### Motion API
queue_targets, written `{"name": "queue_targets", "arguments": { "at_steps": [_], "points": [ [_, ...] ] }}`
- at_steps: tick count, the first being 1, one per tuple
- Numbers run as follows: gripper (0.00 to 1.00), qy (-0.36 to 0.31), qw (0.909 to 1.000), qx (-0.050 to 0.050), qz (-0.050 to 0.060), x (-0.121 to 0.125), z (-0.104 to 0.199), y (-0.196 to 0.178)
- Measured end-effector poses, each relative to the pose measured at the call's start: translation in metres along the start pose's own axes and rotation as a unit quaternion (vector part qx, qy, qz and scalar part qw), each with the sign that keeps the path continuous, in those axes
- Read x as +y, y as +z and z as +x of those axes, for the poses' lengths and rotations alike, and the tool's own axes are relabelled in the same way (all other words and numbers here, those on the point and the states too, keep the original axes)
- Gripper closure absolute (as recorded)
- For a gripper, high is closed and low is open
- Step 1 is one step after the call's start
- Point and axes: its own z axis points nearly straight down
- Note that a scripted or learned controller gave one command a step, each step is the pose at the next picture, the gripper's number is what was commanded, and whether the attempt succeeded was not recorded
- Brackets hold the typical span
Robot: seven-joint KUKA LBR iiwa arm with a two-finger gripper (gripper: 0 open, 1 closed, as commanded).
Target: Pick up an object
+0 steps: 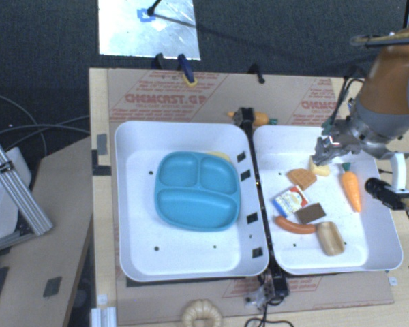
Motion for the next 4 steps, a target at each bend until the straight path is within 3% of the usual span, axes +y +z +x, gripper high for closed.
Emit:
{"name": "queue_targets", "arguments": {
  "at_steps": [1,2,3,4],
  "points": [
    [1.0,-0.002,1.0,0.001,0.002,-0.019,0.054,0.007],
    [1.0,-0.002,1.0,0.002,0.002,-0.022,0.11,0.012],
    [1.0,0.0,1.0,0.001,0.001,-0.02,0.124,0.005],
    [1.0,0.002,1.0,0.0,0.002,-0.024,0.119,0.007]
  ]
}}
